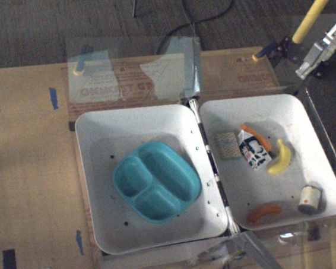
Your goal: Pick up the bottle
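Observation:
A short beige cylinder with a dark end, the most bottle-like item here, lies in the near right corner of the right bin. Nothing touches it. A white carton with black and red print lies near the middle of the same bin.
Around the carton are an orange carrot, a yellow banana and a small greenish square pad. A red-orange sausage lies by the front wall. The left bin holds a teal divided plate. A yellow-handled clamp is at the far right.

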You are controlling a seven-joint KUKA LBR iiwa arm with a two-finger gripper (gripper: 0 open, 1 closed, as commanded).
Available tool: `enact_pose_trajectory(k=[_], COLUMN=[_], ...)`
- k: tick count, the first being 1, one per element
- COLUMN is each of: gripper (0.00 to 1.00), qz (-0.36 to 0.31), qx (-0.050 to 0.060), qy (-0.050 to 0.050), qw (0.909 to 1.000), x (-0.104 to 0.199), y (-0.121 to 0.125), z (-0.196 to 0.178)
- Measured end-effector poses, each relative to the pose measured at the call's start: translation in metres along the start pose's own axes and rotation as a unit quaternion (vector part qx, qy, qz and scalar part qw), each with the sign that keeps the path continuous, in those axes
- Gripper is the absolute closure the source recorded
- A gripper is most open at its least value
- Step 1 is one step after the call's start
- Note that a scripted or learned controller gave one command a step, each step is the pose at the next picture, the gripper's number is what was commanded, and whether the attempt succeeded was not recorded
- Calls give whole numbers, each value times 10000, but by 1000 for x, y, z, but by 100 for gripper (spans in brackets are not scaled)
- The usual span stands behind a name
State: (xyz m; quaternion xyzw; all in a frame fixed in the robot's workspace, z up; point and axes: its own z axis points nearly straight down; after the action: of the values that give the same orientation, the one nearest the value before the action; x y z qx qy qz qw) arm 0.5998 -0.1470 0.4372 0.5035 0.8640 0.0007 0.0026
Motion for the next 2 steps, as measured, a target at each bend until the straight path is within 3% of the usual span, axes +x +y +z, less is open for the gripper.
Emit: enact_pose_trajectory(k=[1,2], gripper=[0,0], qz=[-1148,-1638], qx=[-4,-4], qy=[2,7], qw=[9934,9865], x=[-2,26], y=[77,69], z=[62,197])
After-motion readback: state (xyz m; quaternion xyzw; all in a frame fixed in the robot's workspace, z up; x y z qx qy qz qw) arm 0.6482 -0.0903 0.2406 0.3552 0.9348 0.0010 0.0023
